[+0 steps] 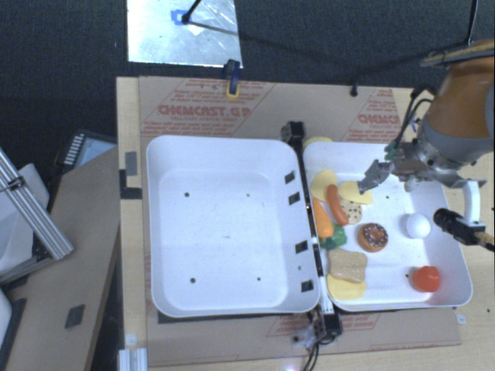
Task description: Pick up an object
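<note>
The right bin (452,242) holds several toy foods. On its left side lie a red sausage (336,204), an orange carrot (322,217) with green leaves, a pale yellow piece (323,182) and a chip cookie (353,212). A chocolate donut (373,237) sits mid-bin, with a white egg (418,226) to its right. A red tomato (425,278) is at the front right, and a bread slice (347,264) at the front left. My gripper (375,175) hangs over a yellow wedge (356,192), near the bin's back middle.
The left bin (224,149) stands beside the right one, with a black clip divider (303,207) between them. Both rest on a cardboard sheet (209,103). A black cylinder (456,224) on the arm reaches over the right bin's right edge.
</note>
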Controlling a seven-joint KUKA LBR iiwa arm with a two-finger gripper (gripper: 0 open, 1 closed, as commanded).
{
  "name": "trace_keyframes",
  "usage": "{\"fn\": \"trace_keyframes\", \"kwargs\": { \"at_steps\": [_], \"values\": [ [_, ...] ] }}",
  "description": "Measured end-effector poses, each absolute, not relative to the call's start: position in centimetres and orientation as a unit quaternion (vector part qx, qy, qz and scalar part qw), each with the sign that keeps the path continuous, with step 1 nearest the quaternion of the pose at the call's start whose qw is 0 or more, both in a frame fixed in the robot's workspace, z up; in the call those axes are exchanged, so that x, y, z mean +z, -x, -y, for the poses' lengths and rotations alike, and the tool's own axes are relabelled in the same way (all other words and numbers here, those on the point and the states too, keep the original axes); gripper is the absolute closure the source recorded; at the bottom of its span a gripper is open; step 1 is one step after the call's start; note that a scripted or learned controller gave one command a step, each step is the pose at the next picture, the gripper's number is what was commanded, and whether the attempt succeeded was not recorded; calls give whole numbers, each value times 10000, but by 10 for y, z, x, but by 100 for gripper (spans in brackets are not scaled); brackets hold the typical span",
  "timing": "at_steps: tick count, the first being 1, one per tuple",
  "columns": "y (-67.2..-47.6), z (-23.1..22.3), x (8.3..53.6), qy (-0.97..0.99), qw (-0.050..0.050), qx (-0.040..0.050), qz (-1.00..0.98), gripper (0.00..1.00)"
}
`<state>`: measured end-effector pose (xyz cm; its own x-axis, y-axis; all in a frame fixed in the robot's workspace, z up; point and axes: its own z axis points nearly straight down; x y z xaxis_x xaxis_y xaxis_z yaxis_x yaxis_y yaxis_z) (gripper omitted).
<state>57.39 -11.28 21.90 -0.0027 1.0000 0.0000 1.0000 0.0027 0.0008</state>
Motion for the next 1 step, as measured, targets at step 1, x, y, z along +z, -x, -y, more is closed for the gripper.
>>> {"fn": "trace_keyframes", "kwargs": {
  "at_steps": [1],
  "values": [
    [-550,96,101,-7083,61,7,-7059,0]
  ]
}}
